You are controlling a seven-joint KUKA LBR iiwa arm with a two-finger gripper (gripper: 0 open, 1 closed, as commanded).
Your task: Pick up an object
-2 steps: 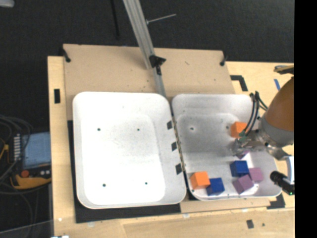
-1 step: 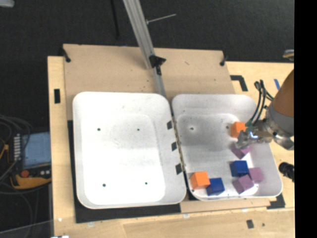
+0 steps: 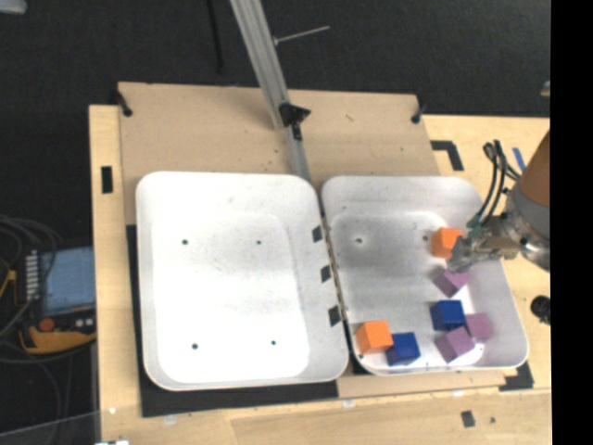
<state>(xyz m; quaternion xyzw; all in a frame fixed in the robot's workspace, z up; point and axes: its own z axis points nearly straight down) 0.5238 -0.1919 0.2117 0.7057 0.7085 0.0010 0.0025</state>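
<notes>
The gripper [image 3: 466, 251] is low in the right bin [image 3: 389, 202], between an orange block [image 3: 445, 240] and a purple block [image 3: 451, 281], probably to pick one; I cannot tell how its jaws stand.

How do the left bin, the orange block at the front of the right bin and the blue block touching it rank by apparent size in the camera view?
1. Left bin
2. Orange block and blue block: near alike, unranked.
</notes>
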